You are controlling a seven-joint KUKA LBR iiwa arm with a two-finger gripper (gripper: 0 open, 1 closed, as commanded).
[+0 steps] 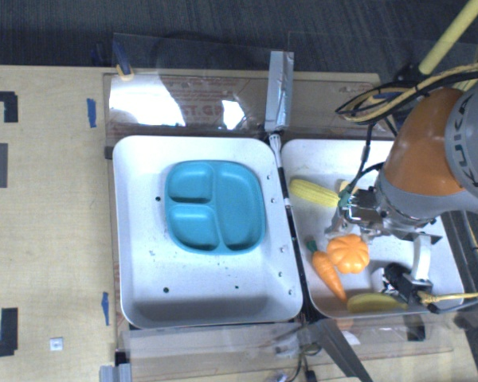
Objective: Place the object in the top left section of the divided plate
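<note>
Now, looking down from the camera view onto the bench (pixel 48 213) and taking in two white bins sitting side by side. Starting with the left bin (pixel 135 237): holding a blue plate (pixel 215 205), lying flat near the middle, slightly toward the far wall. Showing three sections, with the top left section (pixel 190 183) sitting bare and blue.

Moving across to the right bin (pixel 319 161): carrying all the toy food. Spotting the corn (pixel 312 192) lying near the far left corner, pointing toward the arm. Finding the pumpkin (pixel 348 253) sitting near the middle, well apart from the plate and over the divider from it. Noting the carrot (pixel 328 273) lying just beside the pumpkin on its left, seeming to touch it, tip pointing toward the near wall. Catching a yellow-green piece (pixel 374 301) lying along the near wall, just past the carrot's tip.

Turning to the arm (pixel 426 157): reaching in from the right, orange band showing, hanging over the right bin. Placing the gripper (pixel 382 221) just above and to the right of the pumpkin, very close. Not managing to tell whether spread or closed, nor whether touching the pumpkin. Seeing nothing clearly clamped.

Finishing with yellow and black cables (pixel 382 94) trailing off behind the arm.
</note>
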